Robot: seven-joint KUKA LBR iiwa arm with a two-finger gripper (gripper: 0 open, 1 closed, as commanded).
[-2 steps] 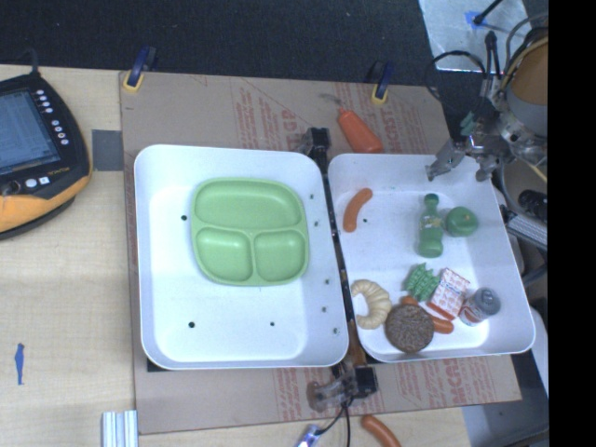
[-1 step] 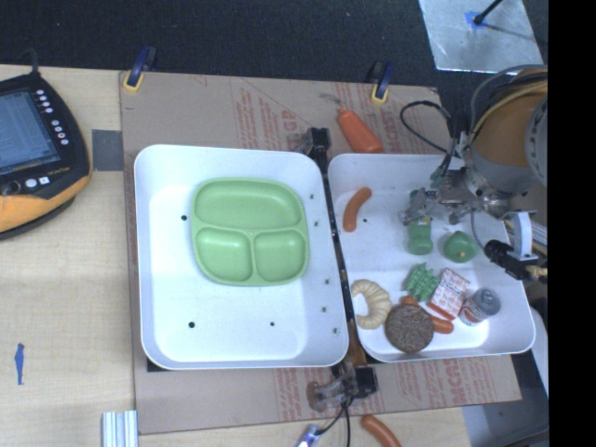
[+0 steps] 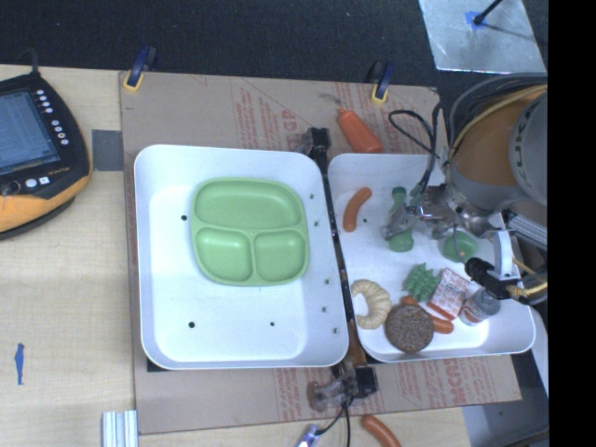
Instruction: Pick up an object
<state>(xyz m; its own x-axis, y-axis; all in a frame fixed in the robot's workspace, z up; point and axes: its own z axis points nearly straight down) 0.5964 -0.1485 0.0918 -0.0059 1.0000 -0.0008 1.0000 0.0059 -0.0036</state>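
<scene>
1. Sitting at the far left of the bench, a teach pendant [image 3: 33, 156] with a dark screen and orange casing rests on the wood.
2. Next comes the left bin [image 3: 168, 333], which holds a green divided plate [image 3: 250, 230] lying flat in its upper half.
3. Between the two bins runs a dark hinge or divider; just above it, outside the bins, an orange carrot-like toy [image 3: 358, 131] lies on the cardboard.
4. The right bin [image 3: 507, 341] holds the clutter: an orange sausage [image 3: 355, 208] near its upper left, a cream croissant-shaped piece [image 3: 372, 303] at lower left, touching a round brown patty [image 3: 409, 328], and a small green leafy toy [image 3: 421, 280] beside a red-and-white packet [image 3: 449, 292].
5. A green bottle-like object [image 3: 400, 234] stands in the middle of that bin, and the gripper [image 3: 414, 214] sits right over it; whether its claw is spread or closed, or has hold of anything, I cannot tell.
6. The grey arm [image 3: 498, 156] with its orange band fills the right edge.
</scene>
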